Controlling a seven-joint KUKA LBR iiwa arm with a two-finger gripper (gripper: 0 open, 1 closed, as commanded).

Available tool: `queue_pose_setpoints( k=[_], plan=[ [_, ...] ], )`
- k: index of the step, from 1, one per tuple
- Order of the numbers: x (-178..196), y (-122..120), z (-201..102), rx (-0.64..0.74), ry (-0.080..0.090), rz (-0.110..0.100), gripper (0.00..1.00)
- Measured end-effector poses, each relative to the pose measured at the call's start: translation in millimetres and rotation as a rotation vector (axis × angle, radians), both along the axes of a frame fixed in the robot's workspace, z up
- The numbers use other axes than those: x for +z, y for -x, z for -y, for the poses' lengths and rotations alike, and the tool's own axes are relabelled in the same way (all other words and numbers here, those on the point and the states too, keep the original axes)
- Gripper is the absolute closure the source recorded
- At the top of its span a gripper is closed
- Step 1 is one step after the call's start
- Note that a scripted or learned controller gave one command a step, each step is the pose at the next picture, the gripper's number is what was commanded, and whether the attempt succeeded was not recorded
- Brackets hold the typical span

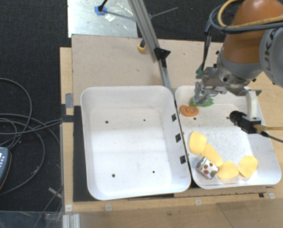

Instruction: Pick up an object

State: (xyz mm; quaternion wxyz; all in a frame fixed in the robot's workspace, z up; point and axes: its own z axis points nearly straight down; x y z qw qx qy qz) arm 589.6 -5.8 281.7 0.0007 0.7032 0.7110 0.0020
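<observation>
Gripper (202, 95) hangs low in the right bin (269, 172), fingers' spread impossible to judge. A green item (204, 102) lies right beneath it, an orange piece (189, 110) just beside; yellow pieces (212, 156) farther off. Probably the approach step: next, close and lift.

End effector (200, 98) over right bin (267, 146)

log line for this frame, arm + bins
arm: over right bin far end | gripper: down at green item | nearby: orange piece | near end: yellow pieces, patterned cube
</observation>
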Motion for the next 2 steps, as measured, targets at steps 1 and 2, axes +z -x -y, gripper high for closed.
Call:
queue_pose_setpoints(
  k=[1, 2],
  plan=[
    [0, -23, -44, -0.001, 0.001, 0.000, 1.00],
    [-22, -47, -93, -0.001, 0.000, -0.002, 1.00]
  ],
)
